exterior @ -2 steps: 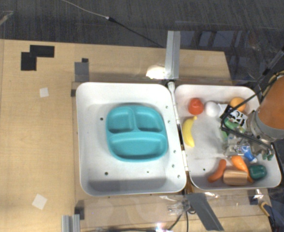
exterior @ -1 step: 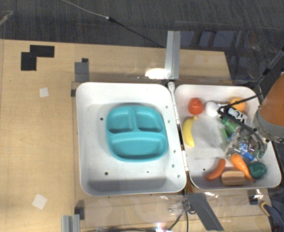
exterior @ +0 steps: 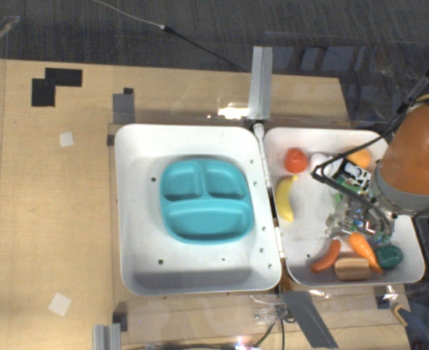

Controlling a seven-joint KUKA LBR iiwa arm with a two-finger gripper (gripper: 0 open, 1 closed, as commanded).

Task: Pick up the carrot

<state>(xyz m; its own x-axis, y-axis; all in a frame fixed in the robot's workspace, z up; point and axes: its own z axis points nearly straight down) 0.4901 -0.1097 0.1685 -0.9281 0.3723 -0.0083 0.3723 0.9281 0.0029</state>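
Note:
The carrot point(exterior: 363, 249) is orange with a dark green top point(exterior: 389, 255). It lies slanted near the front right corner of the right bin point(exterior: 302, 272). My gripper point(exterior: 358, 223) hangs low over the right bin, just above and behind the carrot's thick end. Its metal tip almost meets the carrot in this view, and whether they touch is unclear. The arm's orange band point(exterior: 417, 157) looms over the bin's right side and hides part of it.
A brown bread piece point(exterior: 352, 269) and a reddish sausage point(exterior: 326, 256) lie tight against the carrot's left. Farther back are a yellow banana point(exterior: 284, 199), a red tomato point(exterior: 295, 160) and an orange item point(exterior: 360, 158). The left bin point(exterior: 138, 268) holds a teal divided plate point(exterior: 207, 199).

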